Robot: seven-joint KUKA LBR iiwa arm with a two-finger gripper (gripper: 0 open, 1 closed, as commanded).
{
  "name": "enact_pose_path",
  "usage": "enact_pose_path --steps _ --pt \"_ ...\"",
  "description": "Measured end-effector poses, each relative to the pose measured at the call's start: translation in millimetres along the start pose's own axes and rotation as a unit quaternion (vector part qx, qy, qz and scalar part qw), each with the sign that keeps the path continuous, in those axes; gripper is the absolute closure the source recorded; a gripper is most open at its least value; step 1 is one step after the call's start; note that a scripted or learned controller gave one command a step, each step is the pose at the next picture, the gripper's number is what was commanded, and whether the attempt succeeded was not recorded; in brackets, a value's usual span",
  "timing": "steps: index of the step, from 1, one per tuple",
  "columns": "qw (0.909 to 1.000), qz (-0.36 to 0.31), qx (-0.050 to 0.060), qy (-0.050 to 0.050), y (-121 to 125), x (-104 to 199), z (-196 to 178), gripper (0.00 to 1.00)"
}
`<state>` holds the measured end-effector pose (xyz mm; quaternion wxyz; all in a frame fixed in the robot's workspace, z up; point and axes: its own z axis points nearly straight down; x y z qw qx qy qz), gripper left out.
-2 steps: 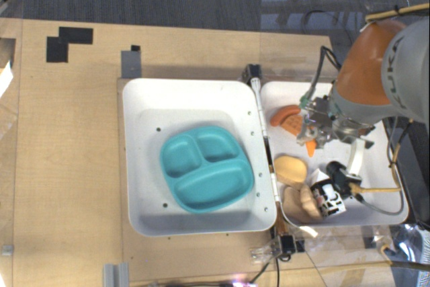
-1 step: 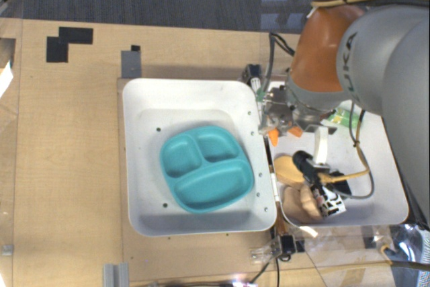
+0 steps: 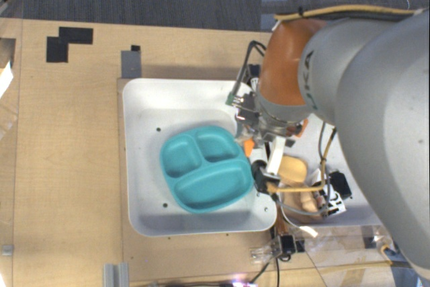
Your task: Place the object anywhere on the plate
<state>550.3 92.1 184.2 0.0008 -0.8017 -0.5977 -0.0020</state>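
Note:
A teal plate (image 3: 205,169) with three compartments lies in the left white bin (image 3: 144,144). My gripper (image 3: 254,139) hangs under the orange-banded wrist, right at the plate's right rim, over the wall between the two bins. A small orange thing (image 3: 248,144) shows just below the gripper, touching or nearly touching the plate's edge. Whether it is held I cannot tell, since the wrist hides the grip.
The grey arm (image 3: 363,97) covers most of the right bin. Beneath it lie a pale yellow rounded thing (image 3: 293,170) and a brown bowl-like thing (image 3: 302,203). Bare wooden bench (image 3: 60,165) stretches to the left.

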Motion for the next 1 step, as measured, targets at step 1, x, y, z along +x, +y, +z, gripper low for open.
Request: enact_pose_path --steps 1 --pt "1.0 0.001 -0.001 -0.001 0.9 -1.6 -0.5 0.0"
